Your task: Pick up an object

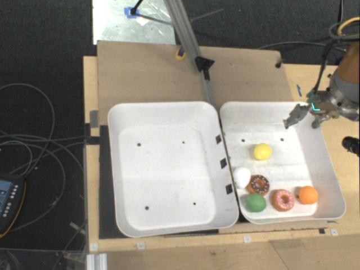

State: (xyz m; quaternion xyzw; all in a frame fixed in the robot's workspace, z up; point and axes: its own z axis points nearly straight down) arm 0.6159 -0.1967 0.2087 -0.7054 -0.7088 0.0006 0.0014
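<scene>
Round yellow ball (262,152), apparently smooth, matte

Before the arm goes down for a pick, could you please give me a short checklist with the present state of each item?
1. Two-finger gripper carries nothing: ok; it sits above the right white bin's far right corner.
2. Fingers apart: ok, they look spread.
3. Targets present: ok. Round yellow ball, white egg-shaped piece, chocolate doughnut, green ball, pink doughnut, orange ball.
4. An isolated target: ok, the yellow ball lies apart.
5. Near-edge cluster graspable: cannot tell, items crowd together.
</scene>
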